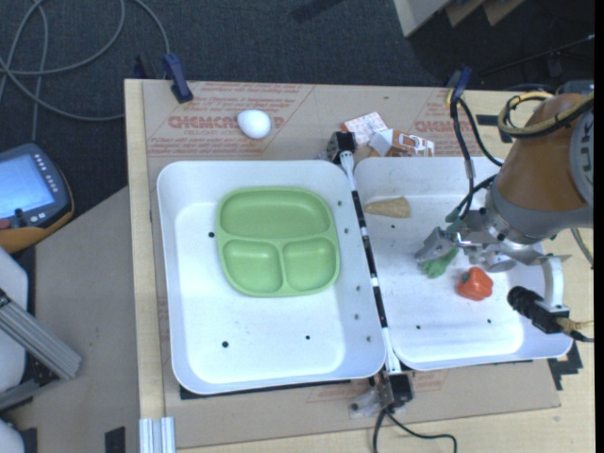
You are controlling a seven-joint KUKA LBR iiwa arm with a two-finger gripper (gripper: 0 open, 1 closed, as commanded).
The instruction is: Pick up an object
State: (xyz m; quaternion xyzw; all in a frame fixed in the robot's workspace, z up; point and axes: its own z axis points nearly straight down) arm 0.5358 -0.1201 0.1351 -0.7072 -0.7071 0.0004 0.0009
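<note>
Down at the near edge of the table [236, 413], a dark clip [398, 385] is pinching the two white bins together where their front corners are meeting, with a cable trailing off below it. On the left, the left bin [189, 328] is holding a green divided plate [279, 240] toward its back half, leaving a wide bare stretch of floor along its front and left walls. The right bin [425, 338] is sitting flush against it, the shared rims forming a ridge running from front to back.

Inside the right bin, the arm [543, 173] is reaching in from the right and hanging low over the middle. Its tool [444, 248] is pointing toward the left, right over a small green thing [436, 267]; the metal fingers are looking closed or nearly so, but I cannot tell for certain, nor whether the green thing is actually between them. Just beside it, toward the front right, a red-orange pepper-like toy [475, 283] is lying free on the bin floor. A tan wedge [388, 208] is resting near the back left corner, well apart from the tool. A black attachment [534, 310] is jutting over the bin's right rim, crowding that side.

Behind the bins, a white egg [253, 123] and some crumpled wrappers [382, 140] are lying on the table.
</note>
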